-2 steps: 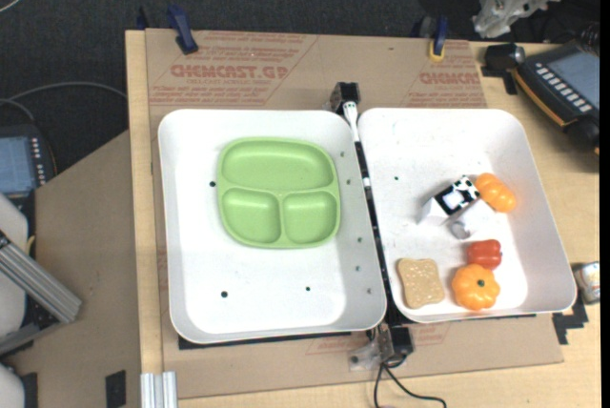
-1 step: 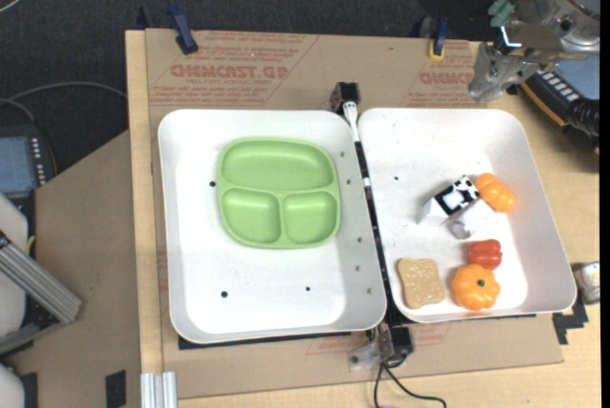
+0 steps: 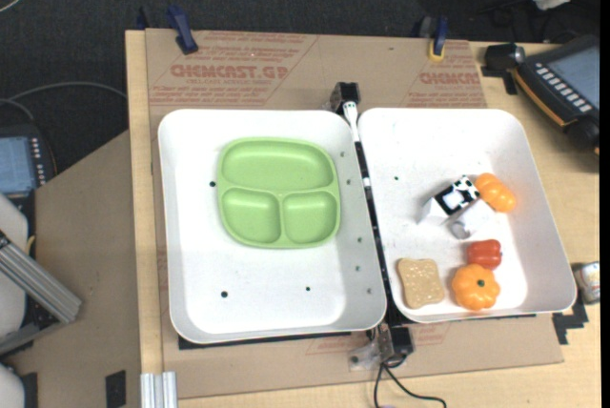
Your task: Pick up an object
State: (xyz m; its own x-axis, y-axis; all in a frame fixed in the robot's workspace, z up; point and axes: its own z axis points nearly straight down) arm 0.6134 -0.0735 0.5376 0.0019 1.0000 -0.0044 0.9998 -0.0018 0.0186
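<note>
Pumpkin (image 3: 476, 287), orange, lies at the near edge of the view's right-hand bin (image 3: 419, 134). You will find a bread slice (image 3: 419, 282) just beside it and a red pepper (image 3: 484, 253) touching it. Farther back, a black-and-white item (image 3: 457, 196) adjoins an orange piece (image 3: 496, 193). The other bin (image 3: 186, 234) bears a green divided plate (image 3: 279, 192).
</note>
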